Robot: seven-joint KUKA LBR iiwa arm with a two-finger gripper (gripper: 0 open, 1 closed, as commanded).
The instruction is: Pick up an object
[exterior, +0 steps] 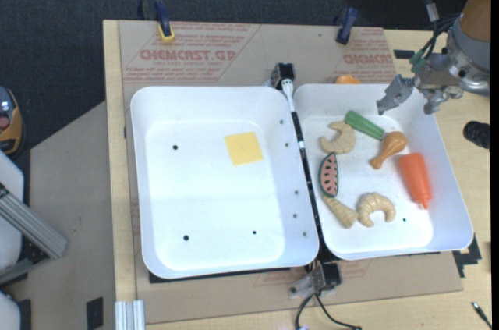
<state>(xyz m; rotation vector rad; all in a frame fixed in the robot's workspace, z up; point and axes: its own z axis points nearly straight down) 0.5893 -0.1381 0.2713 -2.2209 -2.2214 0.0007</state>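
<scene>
My gripper hangs over the far right part of the right bin, open, with nothing between its fingers. Just below and left of it lies a green stick. Around that lie a tan croissant, a chicken drumstick, an orange carrot, a watermelon slice, a second croissant and a small tan cone. A yellow square lies alone in the left bin.
The two bins meet at a raised divider. A small orange object sits just behind the right bin's far rim. Clamps hold the cardboard base at the back edge.
</scene>
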